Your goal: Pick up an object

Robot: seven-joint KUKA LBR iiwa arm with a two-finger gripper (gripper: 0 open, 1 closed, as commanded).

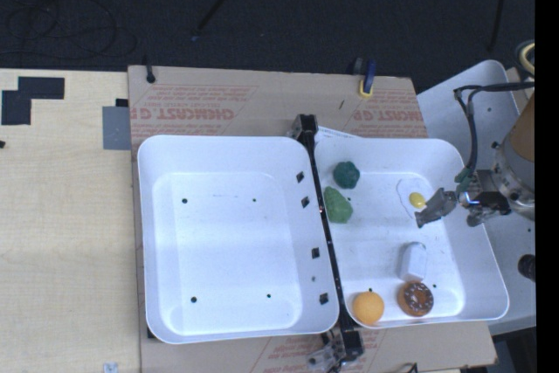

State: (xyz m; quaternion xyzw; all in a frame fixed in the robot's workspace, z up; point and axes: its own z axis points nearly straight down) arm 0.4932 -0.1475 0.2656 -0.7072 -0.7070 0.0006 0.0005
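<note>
Objects sit in the right bin (pixel 454 155), right of centre in the frame: a dark green ball (pixel 347 174) near its upper left, a lighter green lump (pixel 337 206) just below that, a small yellow piece (pixel 418 200) mid-bin, a white block (pixel 412 259) lower down, and an orange ball (pixel 369 307) beside a brown donut (pixel 416 299) along the bottom wall. We see the gripper (pixel 431 212) at the bin's right side, just beside the yellow piece. We cannot tell how its fingers stand. Left bin (pixel 153 188) lies alongside.
</note>
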